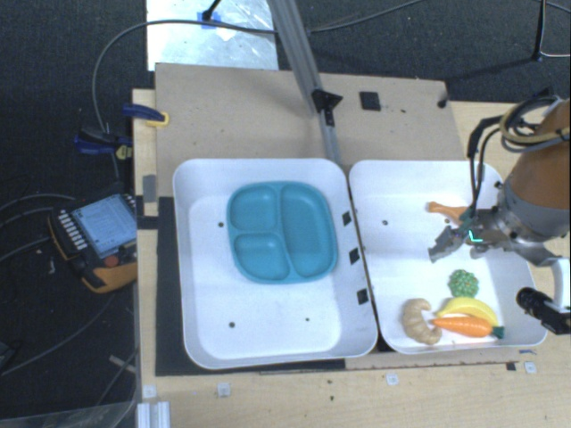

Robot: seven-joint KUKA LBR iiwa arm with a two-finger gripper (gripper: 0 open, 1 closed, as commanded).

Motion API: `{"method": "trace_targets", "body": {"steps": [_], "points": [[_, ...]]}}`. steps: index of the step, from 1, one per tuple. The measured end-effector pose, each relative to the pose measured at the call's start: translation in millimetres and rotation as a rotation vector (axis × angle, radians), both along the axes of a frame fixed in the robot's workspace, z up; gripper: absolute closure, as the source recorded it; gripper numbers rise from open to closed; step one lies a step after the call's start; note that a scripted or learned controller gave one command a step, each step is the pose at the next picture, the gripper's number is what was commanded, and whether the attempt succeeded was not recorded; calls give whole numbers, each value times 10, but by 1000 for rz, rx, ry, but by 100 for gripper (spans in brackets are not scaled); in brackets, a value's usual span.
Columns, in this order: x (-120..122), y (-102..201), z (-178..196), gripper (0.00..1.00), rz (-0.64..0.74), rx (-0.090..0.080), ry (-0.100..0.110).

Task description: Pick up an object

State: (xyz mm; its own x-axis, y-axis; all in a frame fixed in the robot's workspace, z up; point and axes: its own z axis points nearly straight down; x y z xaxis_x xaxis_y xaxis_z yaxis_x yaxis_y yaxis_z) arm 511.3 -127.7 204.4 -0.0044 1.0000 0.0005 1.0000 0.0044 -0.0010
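In the right bin (393, 194), my gripper (449, 251) hangs over the white floor near the middle, open with nothing between its fingers. Just below it lies a green broccoli piece (462, 283). A yellow banana (473, 308), an orange carrot (464, 326) and a tan bread piece (419, 320) sit clustered at the bin's near right corner. A small orange item (443, 209) lies just above the gripper, partly hidden behind the wrist.
The left bin (205, 319) holds a blue divided plate (282, 231). The arm's grey body with its orange band (542, 181) covers the right bin's far right side. A metal pole (303, 52) slants across the back of the bench.
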Motion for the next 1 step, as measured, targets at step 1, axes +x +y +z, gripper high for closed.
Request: {"method": "trace_targets", "body": {"steps": [1], "points": [[7, 0, 10, 0, 0, 0, -3]]}}
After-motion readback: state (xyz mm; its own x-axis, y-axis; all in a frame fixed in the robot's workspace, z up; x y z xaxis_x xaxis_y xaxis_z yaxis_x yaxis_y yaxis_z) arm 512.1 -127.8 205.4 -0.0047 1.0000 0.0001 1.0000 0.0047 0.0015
